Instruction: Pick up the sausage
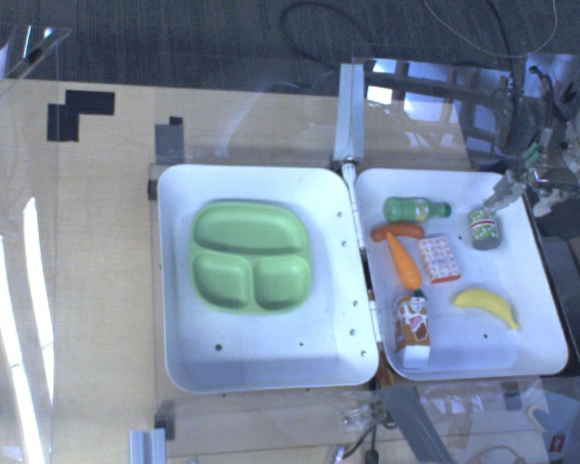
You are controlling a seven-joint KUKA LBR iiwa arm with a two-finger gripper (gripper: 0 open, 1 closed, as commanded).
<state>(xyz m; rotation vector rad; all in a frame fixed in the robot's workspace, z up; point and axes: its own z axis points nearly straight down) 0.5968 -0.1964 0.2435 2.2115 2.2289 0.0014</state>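
The sausage is a short red-orange link lying flat in the right bin, near that bin's left wall. It rests just below a green bottle and touches the top end of an orange carrot. My gripper hangs at the bin's far right corner, just above a small green-labelled can. It is well to the right of the sausage, and nothing shows in its grasp.
The right bin also holds a pink-and-white box, a banana and a brown carton. A green divided plate lies in the left bin. Cables and clear brackets stand behind the bins.
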